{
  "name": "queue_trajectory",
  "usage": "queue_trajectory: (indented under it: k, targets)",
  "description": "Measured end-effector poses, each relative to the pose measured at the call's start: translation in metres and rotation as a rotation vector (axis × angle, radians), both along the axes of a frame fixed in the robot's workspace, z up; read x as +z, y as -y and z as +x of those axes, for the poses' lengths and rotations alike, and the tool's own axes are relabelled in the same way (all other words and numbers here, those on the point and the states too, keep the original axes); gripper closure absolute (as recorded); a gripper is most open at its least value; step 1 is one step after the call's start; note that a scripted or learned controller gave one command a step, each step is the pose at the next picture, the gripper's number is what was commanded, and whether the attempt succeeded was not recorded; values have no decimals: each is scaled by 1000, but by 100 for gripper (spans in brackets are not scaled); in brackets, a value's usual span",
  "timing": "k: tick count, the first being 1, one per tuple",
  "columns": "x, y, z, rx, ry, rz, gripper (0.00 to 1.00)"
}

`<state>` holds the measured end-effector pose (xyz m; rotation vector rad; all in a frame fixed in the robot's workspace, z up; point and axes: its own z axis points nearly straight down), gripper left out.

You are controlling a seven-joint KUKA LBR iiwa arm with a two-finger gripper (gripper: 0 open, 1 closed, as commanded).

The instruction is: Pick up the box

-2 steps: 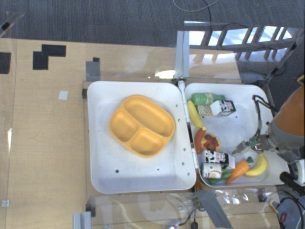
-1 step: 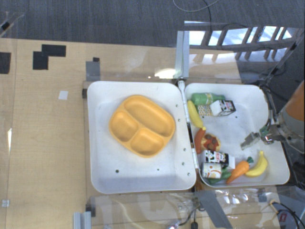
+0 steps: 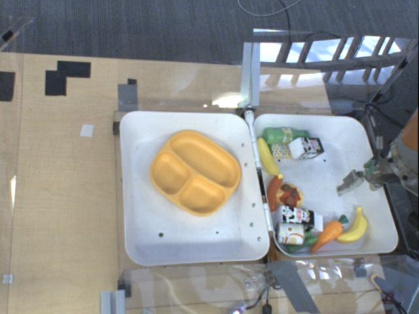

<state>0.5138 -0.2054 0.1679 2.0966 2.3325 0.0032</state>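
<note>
A small box with a black-and-white cow-patch print lies on its side in the right bin, near the bin's front left corner. A second small box (white with dark ends, its print too small to read) lies flat toward the back of the same bin, just beside a green bottle.

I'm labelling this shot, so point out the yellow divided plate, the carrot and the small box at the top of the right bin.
yellow divided plate [image 3: 195, 172]: camera view, on its centre ridge.
carrot [image 3: 327, 235]: camera view, on its orange body.
small box [image 3: 305, 147]: camera view, on its top face.
</note>
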Motion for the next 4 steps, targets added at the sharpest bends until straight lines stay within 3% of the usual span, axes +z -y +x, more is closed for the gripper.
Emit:
queue_trajectory:
  k: [1,2,3,4]
  targets:
    - [-72,-1,-21,-190,1,2,0]
    - [-26,-14,-26,-636,0,3,0]
    - [-28,-12,-26,-917,-3,4,0]
    - [-21,-9,-26,-1379,-2,6,0]
